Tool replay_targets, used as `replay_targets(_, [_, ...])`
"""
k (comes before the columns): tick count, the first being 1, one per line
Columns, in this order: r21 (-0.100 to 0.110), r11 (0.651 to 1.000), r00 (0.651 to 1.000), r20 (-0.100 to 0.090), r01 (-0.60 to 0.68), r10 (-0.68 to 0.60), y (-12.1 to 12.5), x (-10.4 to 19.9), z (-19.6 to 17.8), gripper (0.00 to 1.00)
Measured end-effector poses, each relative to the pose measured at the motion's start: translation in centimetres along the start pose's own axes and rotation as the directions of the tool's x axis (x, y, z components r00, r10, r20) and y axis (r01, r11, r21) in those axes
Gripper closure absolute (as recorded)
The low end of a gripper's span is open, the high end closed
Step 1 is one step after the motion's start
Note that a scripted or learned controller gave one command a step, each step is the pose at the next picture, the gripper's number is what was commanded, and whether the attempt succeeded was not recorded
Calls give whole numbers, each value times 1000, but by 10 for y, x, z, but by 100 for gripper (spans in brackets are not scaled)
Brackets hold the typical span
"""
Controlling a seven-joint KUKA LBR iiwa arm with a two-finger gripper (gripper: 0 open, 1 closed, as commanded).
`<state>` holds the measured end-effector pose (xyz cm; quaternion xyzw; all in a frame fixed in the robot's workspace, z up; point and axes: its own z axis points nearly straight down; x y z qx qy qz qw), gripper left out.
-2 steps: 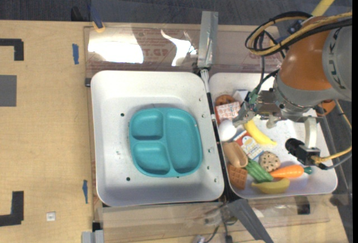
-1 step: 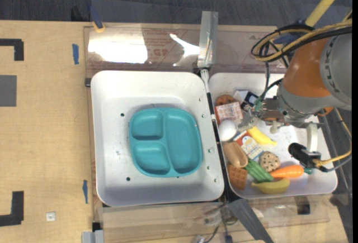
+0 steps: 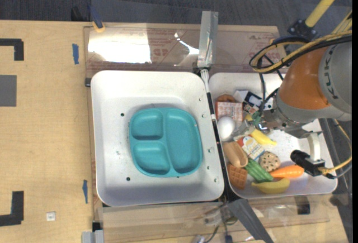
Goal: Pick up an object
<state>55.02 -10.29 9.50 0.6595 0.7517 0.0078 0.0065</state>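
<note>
The right bin (image 3: 302, 189) holds a heap of toy food. In it lie a white egg (image 3: 225, 127), a red packet (image 3: 227, 109), a bread roll (image 3: 235, 153), a waffle (image 3: 238, 176), a green vegetable (image 3: 257, 170), a cookie (image 3: 269, 161), an orange carrot (image 3: 289, 171) and a yellow banana (image 3: 271, 186). My gripper (image 3: 259, 118) is lowered into this bin, above the middle of the heap, close to a small yellow piece (image 3: 260, 137). The wrist's orange band (image 3: 302, 88) hides much of the bin's back right.
The left bin (image 3: 106, 124) contains a teal divided plate (image 3: 166, 141). A raised rim (image 3: 211, 124) divides the two bins. Cables (image 3: 274, 52) loop behind the right bin, and a black fitting (image 3: 306, 161) lies over the bin's right side.
</note>
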Motion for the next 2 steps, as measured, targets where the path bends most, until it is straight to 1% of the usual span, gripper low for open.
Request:
replay_targets(1, [-10, 1000, 1000, 7, -1, 1, 3, -2, -12, 100])
replay_targets(2, [13, 999, 999, -1, 43, -43, -15, 60, -92, 100])
